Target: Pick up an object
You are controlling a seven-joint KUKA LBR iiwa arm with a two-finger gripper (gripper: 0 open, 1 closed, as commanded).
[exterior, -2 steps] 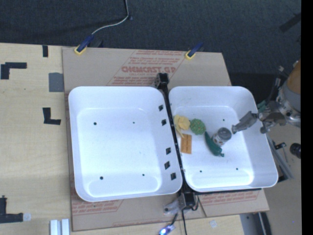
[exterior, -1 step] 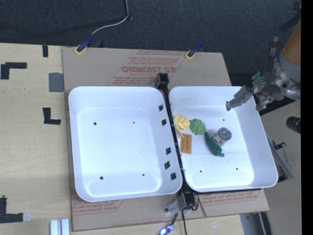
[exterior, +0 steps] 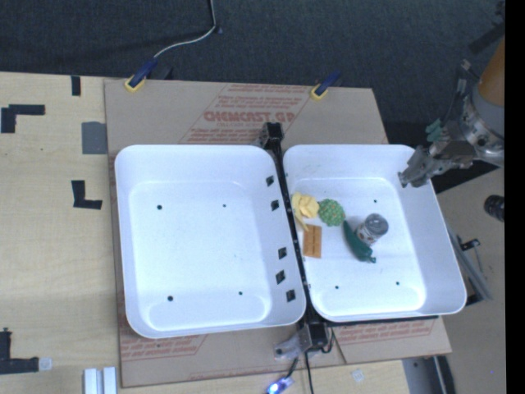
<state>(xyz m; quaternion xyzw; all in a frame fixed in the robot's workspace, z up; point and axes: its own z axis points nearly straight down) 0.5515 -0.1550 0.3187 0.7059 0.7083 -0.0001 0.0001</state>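
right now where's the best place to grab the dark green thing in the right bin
Probably across the middle of the dark green object, coming straight down. It lies flat and elongated, running diagonally, so the gripper would close across its narrow width. Its upper end sits close to the small grey round object, so grip nearer the lower end.

arm (exterior: 492, 80) cropped by right edge

Two shallow white bins sit side by side on a cardboard sheet (exterior: 246, 117) printed with red lettering: the left bin (exterior: 131, 220) and the right bin (exterior: 426, 228). Yellow-and-blue clamps (exterior: 141, 75) grip the sheet's far edge. A grey cable (exterior: 209, 15) trails across the dark floor beyond.
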